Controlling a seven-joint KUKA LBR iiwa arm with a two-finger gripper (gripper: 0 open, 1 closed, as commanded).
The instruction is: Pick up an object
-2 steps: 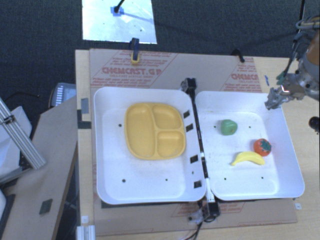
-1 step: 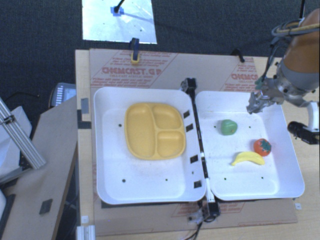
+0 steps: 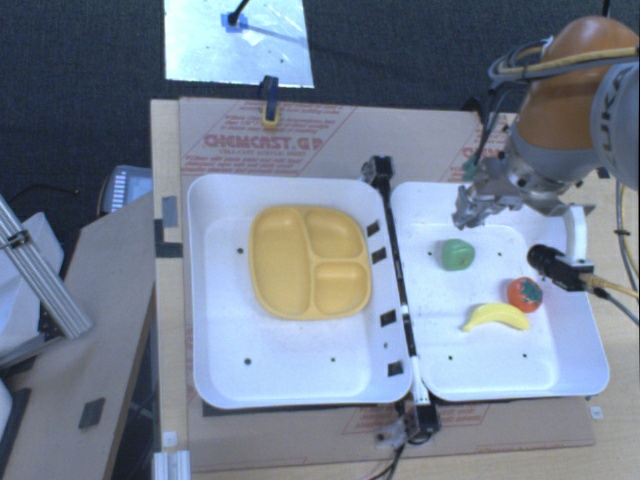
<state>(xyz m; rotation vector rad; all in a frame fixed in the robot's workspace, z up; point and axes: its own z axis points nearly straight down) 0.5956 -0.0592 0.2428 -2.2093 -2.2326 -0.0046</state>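
Observation:
The right bin holds three small objects: a green round piece near the middle, a red tomato-like piece to its right, and a yellow banana just below that. My gripper hangs over the bin's far side, a little above and slightly right of the green piece, with nothing visibly between its fingers. The arm's orange band rises behind it at the upper right.
The left bin carries a yellow divided tray with three compartments. A black hinge strip runs between the two bins. Cardboard lies under both bins, and a shiny square plate sits beyond the bench.

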